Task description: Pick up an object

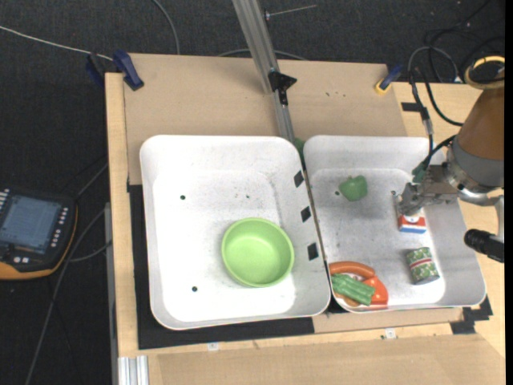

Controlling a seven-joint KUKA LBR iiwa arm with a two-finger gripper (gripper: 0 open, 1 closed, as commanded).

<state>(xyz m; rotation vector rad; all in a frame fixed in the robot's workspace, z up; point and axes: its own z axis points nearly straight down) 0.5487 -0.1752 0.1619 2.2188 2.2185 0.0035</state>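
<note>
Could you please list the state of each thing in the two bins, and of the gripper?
Green bowl: upright, in the left bin.
Green ball: loose in the right bin, apart from the rest.
Red-white-blue item: on the bin floor, right under the gripper.
Green can: lying on its side.
Plate of toy food: at the near edge.
Gripper: down over the red-white-blue item; grip unclear.

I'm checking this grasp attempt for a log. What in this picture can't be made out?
- Gripper: finger state, and contact with the small red, white and blue object, too small and blurred in the camera view.
- Green patterned can: label too small.
- Arm: cut off by the right edge.
</note>
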